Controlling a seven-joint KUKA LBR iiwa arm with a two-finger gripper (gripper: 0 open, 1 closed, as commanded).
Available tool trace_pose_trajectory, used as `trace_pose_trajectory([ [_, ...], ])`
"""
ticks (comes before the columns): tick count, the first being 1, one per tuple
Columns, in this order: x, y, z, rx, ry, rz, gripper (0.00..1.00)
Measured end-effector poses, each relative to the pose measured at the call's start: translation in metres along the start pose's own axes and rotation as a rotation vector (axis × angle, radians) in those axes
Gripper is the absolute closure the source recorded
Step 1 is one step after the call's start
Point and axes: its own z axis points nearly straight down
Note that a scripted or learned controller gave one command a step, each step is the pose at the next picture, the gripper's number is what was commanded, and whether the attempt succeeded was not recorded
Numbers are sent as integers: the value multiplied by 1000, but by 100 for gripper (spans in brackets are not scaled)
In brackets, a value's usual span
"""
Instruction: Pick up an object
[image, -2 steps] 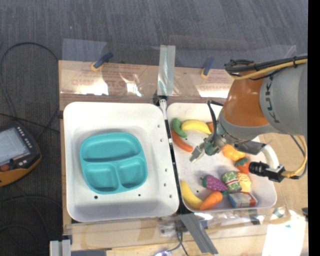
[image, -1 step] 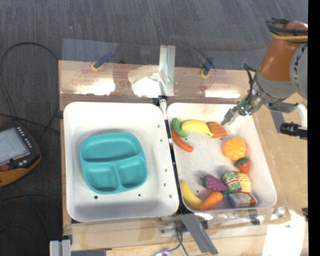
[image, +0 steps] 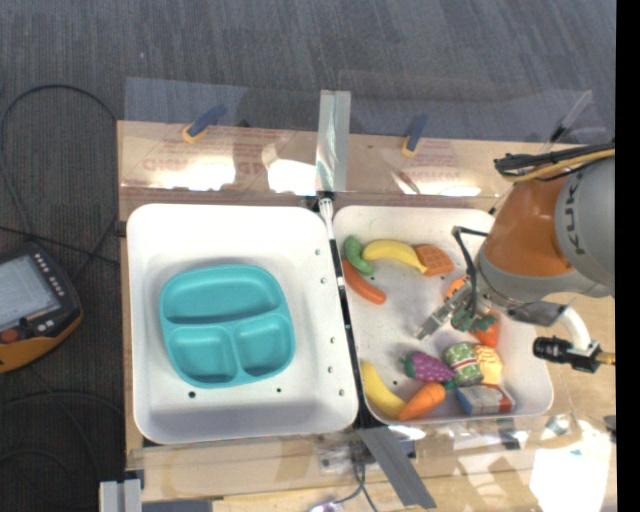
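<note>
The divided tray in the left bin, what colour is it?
Teal tray, seen in the camera view.

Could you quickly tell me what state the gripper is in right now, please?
Gripper: low in the right bin, among the toy food; open or closed cannot be told.

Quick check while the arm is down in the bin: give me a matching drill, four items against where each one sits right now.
Things:
1. teal tray
2. yellow banana
3. purple grapes
4. gripper

Places:
A. far end of the right bin
B. mid right bin, above the toys
C. left bin
D. near end of the right bin

Pairs: 1-C, 2-A, 3-D, 4-B
</note>
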Motion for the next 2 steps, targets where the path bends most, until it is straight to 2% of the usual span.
trace_pose_trajectory([
  [1, -35, 27, 12, -11, -9, 220, 100],
  [2, 28, 0, 10, -20, -28, -50, 100],
])
